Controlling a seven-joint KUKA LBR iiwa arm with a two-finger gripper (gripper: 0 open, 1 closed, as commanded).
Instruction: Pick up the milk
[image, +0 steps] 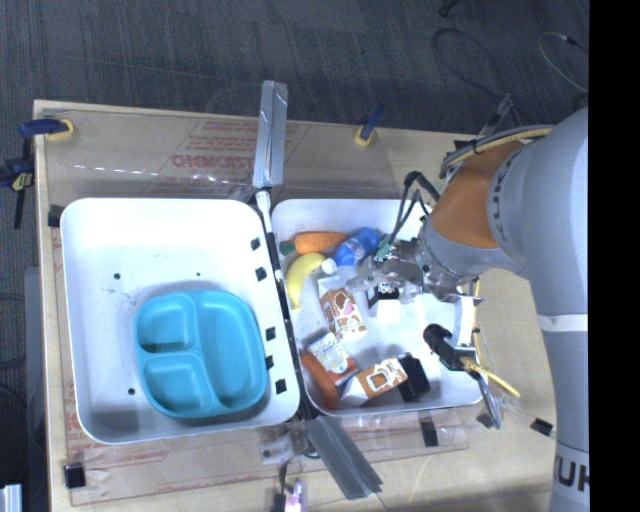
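Note:
A small white and brown milk carton (343, 312) lies tilted in the middle of the right bin (400, 210). A similar carton (381, 378) rests near that bin's front wall, and a third small one (329, 352) lies to its left. My gripper (386, 290) hangs low inside the right bin, just right of the middle carton and close to it. The grey wrist with its orange band (470, 205) hides the bin's right side. I see nothing lifted off the bin floor.
An orange carrot (320, 241), a yellow banana (300, 275) and a blue bottle (357, 247) crowd the right bin's back left. A black object (412, 377) sits at the front. A blue divided plate (200, 352) lies in the left bin (100, 250).

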